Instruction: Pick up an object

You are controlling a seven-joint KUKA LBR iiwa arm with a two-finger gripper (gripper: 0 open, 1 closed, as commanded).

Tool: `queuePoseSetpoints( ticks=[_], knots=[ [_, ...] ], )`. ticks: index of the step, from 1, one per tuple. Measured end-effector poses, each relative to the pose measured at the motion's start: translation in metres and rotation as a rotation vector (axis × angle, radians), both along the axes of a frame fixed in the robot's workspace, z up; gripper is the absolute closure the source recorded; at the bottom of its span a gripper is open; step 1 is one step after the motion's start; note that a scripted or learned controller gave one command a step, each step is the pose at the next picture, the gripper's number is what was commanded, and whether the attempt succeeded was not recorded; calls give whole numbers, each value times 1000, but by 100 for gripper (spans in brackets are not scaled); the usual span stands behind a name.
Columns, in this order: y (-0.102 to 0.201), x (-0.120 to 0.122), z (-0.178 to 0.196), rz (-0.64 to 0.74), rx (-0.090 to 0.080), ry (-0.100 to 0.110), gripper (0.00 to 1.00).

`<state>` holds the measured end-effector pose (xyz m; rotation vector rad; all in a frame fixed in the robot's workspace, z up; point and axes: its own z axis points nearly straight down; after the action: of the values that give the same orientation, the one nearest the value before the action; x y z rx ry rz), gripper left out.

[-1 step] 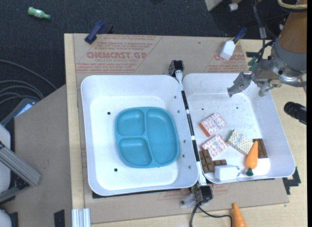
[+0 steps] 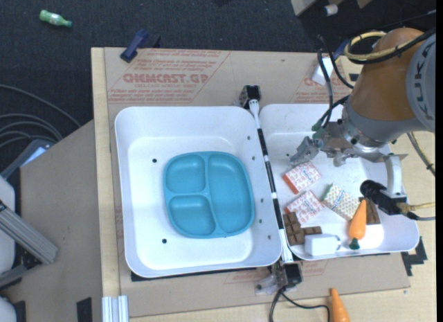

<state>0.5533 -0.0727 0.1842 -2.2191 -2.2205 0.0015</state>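
One gripper [image 2: 305,151] is hanging over the upper middle of the right bin [image 2: 291,121], pointing down and toward the view's left. Whether it is spread or pressed together I cannot tell from this angle. Just below it in the view, a red-and-white packet [image 2: 302,176] is lying on the bin floor, close to the gripper's tip; whether the two are touching I cannot tell. Further below, a second packet [image 2: 304,205] of the same pattern is lying flat. Beside that one, to the gripper's lower right, a pale packet [image 2: 339,199] is resting. Beyond these, a carrot [image 2: 358,219] is lying tilted, its green end pointing toward the bin's near rim. A brown chocolate [image 2: 295,228] bar is sitting at the second packet's near edge. A white block [image 2: 322,244] is lying farthest below the gripper, by the near rim. Behind the gripper, to its right, the arm [image 2: 387,92] is reaching in, its orange band showing. To the gripper's left, past the dividing rims, the left bin [image 2: 138,168] is holding a blue tray [image 2: 208,194] with three compartments, lying flat and well apart from the gripper.
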Motion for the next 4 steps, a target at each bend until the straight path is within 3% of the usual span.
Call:
queuePoseSetpoints(
  ticks=[1, 3, 4],
  knots=[
    [-19, 7, -100, -2, 0, -1, 0],
    [-25, 38, -100, -1, -1, -3, 0],
    [-25, 39, -90, -1, -1, -5, 100]
  ],
)
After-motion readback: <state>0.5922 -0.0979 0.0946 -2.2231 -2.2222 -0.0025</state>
